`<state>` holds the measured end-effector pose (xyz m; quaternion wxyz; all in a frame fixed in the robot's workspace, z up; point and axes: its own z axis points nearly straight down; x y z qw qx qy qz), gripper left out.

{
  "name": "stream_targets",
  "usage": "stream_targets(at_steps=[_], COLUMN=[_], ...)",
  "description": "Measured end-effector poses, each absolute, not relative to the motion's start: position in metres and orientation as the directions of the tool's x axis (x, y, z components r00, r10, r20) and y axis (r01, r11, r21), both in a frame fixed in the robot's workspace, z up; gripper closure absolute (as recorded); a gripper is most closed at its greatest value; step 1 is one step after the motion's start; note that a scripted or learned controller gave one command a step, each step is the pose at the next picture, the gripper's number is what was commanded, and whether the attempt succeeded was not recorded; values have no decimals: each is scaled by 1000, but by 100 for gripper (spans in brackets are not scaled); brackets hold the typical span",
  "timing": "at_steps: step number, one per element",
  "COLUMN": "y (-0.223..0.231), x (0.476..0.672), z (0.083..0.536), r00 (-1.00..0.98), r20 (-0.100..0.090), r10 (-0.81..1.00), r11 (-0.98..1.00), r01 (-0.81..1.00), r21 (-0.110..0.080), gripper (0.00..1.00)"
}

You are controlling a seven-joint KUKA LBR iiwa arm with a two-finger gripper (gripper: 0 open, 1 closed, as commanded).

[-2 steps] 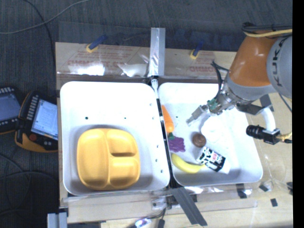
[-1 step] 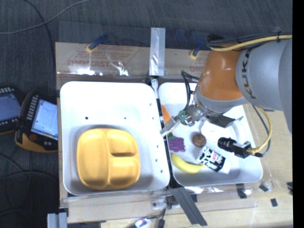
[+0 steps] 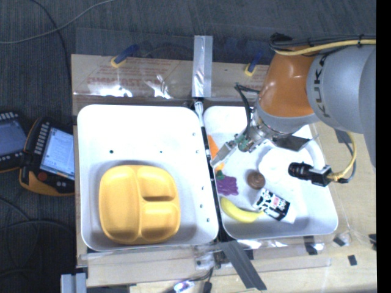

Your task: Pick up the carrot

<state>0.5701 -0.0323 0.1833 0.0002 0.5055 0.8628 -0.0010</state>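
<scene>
Tabletop (image 3: 91, 78) of brown board on dark carpet (image 3: 36, 35) — carrot (image 3: 212, 144) at the right bin's (image 3: 317, 224) left wall, claw (image 3: 221, 156) just beside it.

1. The carrot (image 3: 212, 144), at the right bin's (image 3: 317, 227) nine o'clock wall, is mostly hidden behind the tool (image 3: 223, 155).
2. The tool's fingers are too small to tell.
3. The arm (image 3: 330, 84) is cut off at three o'clock.

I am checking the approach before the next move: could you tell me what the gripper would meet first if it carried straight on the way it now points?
Most likely the carrot: the gripper points down-left at the right bin's left wall, and the carrot lies right there. Height above it is unclear.
</scene>
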Motion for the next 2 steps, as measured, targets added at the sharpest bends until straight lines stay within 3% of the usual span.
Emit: stream_targets(at_steps=[1,2], y=[-31,-16], x=[624,595], z=[184,184], r00=[-610,-735], r20=[-3,-1], r10=[792,678], r11=[610,735], r01=[792,678], r21=[-2,-1], gripper=[0,0])
